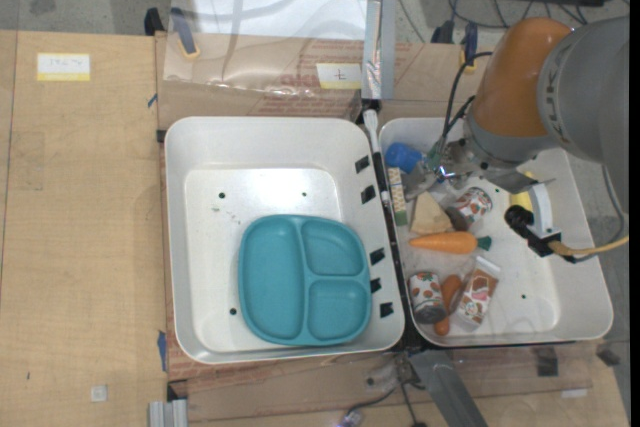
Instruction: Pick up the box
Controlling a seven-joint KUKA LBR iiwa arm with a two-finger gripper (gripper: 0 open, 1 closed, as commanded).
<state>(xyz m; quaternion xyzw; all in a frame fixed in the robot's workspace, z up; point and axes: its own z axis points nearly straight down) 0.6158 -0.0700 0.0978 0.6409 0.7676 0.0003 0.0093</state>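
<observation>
Two shallow white bins sat side by side on the worktop [80, 215], seen from the single camera above. One thing lay in the left bin [190, 215]: a teal plate [300, 280] with three compartments, flat on the bin floor toward the near side.

Eight things lay in the right bin [570, 295]. One slim box [397, 196] rested along that bin's left wall, just on the near side of one blue object [403, 156] in the far left corner. One tan wedge [430, 213] lay just beside the box, and one orange carrot [445, 242] lay crosswise on the near side of the wedge. Two small printed cans were there: a far can [473, 205] to the right of the wedge and a near can [427, 293] by the near left corner. One small orange piece [452, 289] sat between the near can and one brown-and-white carton [479, 297].

One grey arm [590, 85] reached in from the right, its hand [445, 167] over the far part of the right bin, near the blue object and apart from the box. Whether the hand was open or closed could not be told.
</observation>
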